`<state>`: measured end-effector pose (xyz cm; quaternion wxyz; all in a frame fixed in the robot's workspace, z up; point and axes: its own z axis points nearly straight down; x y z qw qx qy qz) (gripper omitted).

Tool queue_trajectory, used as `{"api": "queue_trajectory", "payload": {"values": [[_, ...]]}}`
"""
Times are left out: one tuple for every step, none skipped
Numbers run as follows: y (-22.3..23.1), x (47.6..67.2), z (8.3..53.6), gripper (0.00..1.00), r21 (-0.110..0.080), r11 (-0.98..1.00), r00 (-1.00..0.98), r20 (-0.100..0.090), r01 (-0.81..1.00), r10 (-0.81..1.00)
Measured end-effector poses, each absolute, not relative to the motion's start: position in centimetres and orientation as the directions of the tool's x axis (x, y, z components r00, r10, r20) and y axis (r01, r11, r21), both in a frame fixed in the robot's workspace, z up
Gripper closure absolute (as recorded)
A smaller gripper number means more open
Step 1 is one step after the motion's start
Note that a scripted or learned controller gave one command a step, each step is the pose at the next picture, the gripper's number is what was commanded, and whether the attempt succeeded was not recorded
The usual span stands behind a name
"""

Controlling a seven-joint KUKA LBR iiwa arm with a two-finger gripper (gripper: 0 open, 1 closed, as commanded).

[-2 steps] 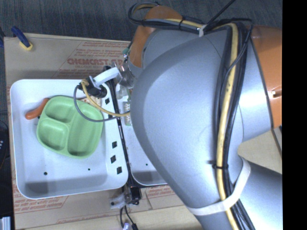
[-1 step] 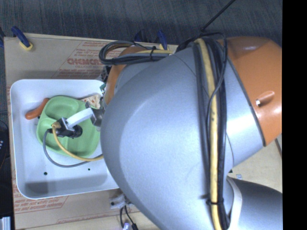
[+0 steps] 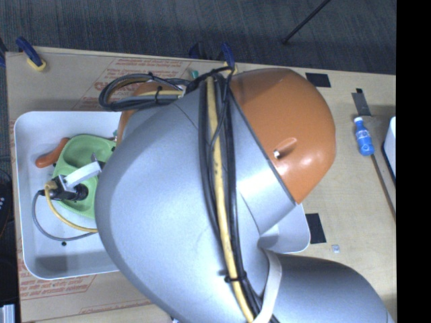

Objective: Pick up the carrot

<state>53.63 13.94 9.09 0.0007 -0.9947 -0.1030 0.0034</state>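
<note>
1. The grey arm with the orange domed band (image 3: 202, 200) sits over most of the bench, running from the lower right edge up across the middle. A bundle of black and yellow cables (image 3: 219, 180) runs along its top.
2. Gripper: can't tell how far open it is or whether it has hold of anything. The arm's body is between me and it.
3. The shallow white plastic bin (image 3: 27, 200) on the left is uncovered along its left half; the arm covers its right side.
4. The carrot, a short orange tapered piece (image 3: 46, 158), lies in the bin's upper-left part, near the left wall. Its right end touches or tucks under a light green rounded soft item (image 3: 84, 155).
5. A small black object with a white strap (image 3: 73, 187) sits on the lower-left part of the green item. A thin yellow and black cord loop (image 3: 50, 221) curls round below it on the bin floor.
6. A second orange bit (image 3: 124, 121) shows at the bin's far edge against the arm; can't tell what it is.
7. Bench far edge: two blue clamps, one at the left corner (image 3: 30, 54) and one mid-edge (image 3: 227, 52).
8. Bench right side: a small blue and white tube (image 3: 363, 137) lies well apart from the bin.
</note>
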Motion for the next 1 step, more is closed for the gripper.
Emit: {"api": "queue_trajectory", "payload": {"values": [[9.50,49.91,19.16,0.00,-0.005,-0.974,0.974,-0.004,0.226,0.226]]}}
